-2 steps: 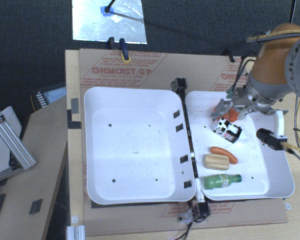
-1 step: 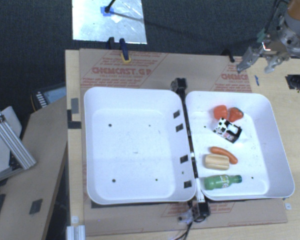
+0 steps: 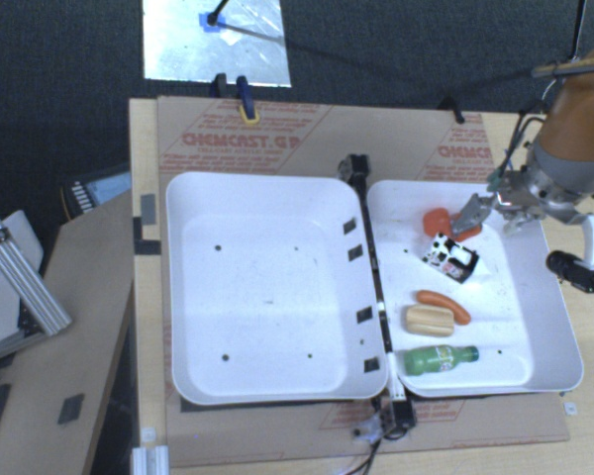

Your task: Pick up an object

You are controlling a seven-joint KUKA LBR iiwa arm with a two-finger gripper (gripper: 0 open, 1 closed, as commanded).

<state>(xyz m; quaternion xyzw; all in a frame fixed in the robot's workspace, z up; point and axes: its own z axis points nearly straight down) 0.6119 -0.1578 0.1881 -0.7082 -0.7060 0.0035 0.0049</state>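
Camera view: gripper (image 3: 472,216) over right white bin (image 3: 544,310), near red-orange rounded object (image 3: 436,220) and black-and-white toy (image 3: 449,256); approach step, finger state unclear; next needs descent centred on one.

arm (image 3: 574,127): rounded orange band over a pale grey wrist housing | thin dark cables run down the wrist's side | gripper (image 3: 472,216): slim grey metal fingers (image 3: 467,222), tapering | black bracket part (image 3: 574,268) with a white piece below the wrist
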